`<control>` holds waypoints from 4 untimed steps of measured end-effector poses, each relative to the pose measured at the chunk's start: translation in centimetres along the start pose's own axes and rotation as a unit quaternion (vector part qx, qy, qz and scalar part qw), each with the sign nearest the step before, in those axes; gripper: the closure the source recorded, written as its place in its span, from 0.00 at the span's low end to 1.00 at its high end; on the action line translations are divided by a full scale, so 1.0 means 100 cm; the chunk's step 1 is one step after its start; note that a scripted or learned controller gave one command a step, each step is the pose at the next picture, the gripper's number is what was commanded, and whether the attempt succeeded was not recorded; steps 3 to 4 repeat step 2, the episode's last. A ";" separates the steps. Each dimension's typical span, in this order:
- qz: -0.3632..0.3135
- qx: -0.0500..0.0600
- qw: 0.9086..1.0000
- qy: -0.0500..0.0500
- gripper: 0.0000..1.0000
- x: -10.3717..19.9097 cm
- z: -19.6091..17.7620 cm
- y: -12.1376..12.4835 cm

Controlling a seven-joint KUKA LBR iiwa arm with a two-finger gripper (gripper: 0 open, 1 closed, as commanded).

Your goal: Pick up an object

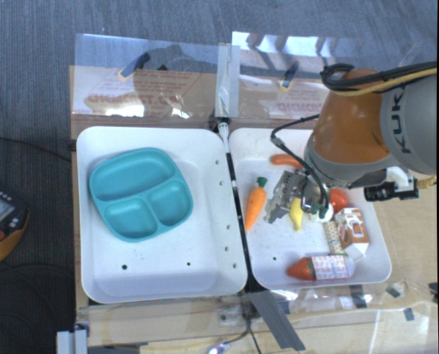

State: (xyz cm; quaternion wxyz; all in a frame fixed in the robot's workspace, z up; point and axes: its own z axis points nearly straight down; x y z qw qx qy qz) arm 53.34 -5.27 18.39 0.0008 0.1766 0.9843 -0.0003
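My gripper [280, 206] hangs low over the middle of the right bin [378, 268], its grey fingers [271, 211] pointing down and left. It looks open, with nothing between the fingers. An orange toy carrot [254, 206] lies just left of it, close to the bin's left wall. A small yellow piece [296, 215] lies just right of the fingertips, partly under the wrist. A red piece [339, 198] peeks out from beneath the arm.
A thin orange piece [283, 159] lies at the back of the right bin. A snack packet [346, 231] and a red-tipped wrapped item [319, 268] lie near the bin's front right. The left bin [108, 271] holds a teal divided plate [139, 194].
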 end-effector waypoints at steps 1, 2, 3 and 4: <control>0.149 0.001 0.989 0.000 1.00 -0.007 -0.065 0.010; 0.169 0.001 0.986 0.001 1.00 0.027 -0.042 0.001; 0.169 0.001 0.986 0.001 1.00 0.027 -0.042 0.001; 0.169 0.001 0.986 0.001 1.00 0.027 -0.042 0.001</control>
